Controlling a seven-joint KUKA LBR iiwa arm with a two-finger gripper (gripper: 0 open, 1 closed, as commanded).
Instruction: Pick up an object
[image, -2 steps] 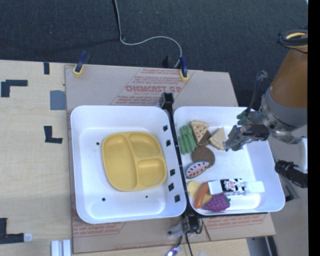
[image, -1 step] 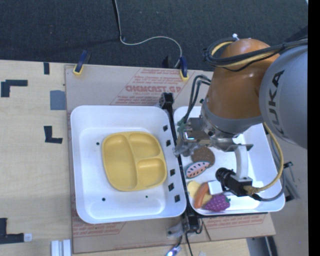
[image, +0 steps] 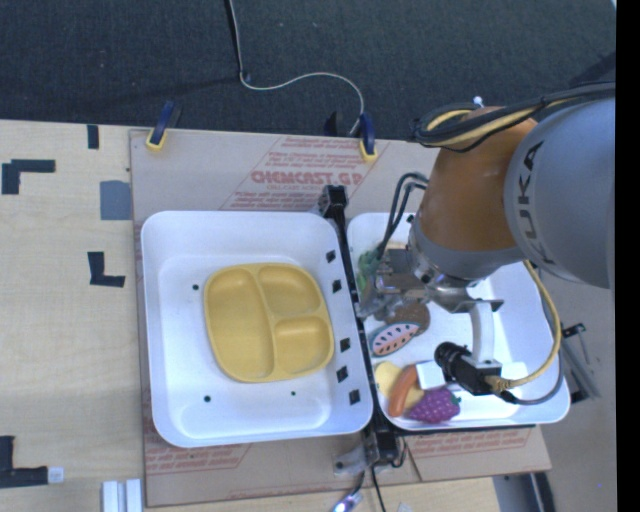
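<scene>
1. Wood-toned counter (image: 60, 330) runs across the view, with black tape marks on its left part.
2. Brown cardboard sheet (image: 250, 180) with red print lies on the counter under both bins. It is held at its far edge by two clamps (image: 160, 130).
3. Grey arm (image: 560, 190) with its orange band reaches in from the right and hangs over the right bin, hiding much of it.
4. Left bin (image: 180, 400), white and shallow, sits edge to edge with the right bin (image: 530, 300).
5. Yellow divided plate (image: 268, 322) lies flat near the middle of the left bin, with three compartments facing up.
6. Pincer (image: 392, 300) sits low at the left side of the right bin, close to the dividing wall. I cannot tell whether it is apart or together, and nothing can be seen clamped in it.
7. Oval fruit slice (image: 398, 338), pale with dark seeds and a reddish rim, lies just beside the pincer on its near side. I cannot tell whether they touch.
8. Purple grape bunch (image: 435, 405) lies at the near edge of the right bin.
9. Orange piece (image: 402, 390) lies touching the grape bunch on its left.
10. Yellow piece (image: 386, 375) rests against the orange piece, next to the bin wall.
11. White block (image: 430, 375) sits just behind the grapes.
12. Green item (image: 370, 265) shows partly, on the far side of the pincer.
</scene>
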